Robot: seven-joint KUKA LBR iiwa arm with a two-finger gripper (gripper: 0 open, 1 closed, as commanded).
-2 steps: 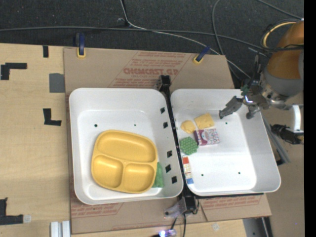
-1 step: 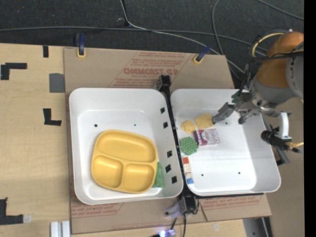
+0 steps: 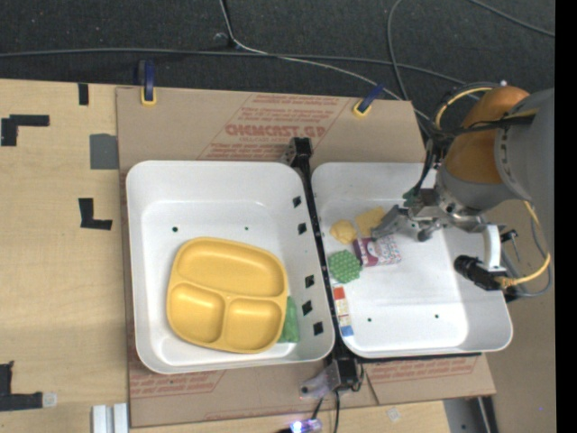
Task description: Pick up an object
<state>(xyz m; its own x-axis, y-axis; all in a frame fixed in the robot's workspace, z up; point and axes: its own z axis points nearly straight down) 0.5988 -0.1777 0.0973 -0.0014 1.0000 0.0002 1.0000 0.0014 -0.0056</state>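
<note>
One target: purple packet (image 3: 380, 252), at 8 o'clock, just beside gripper (image 3: 397, 223)
packet axis: 9-to-3
gripper state: cannot tell

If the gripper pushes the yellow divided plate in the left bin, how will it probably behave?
The yellow plate looks like rigid molded plastic, so it would probably slide in one piece, not bend. It lies flat and wide, so tipping seems unlikely. It nearly touches the left bin's lower wall, which may stop it soon.
</note>
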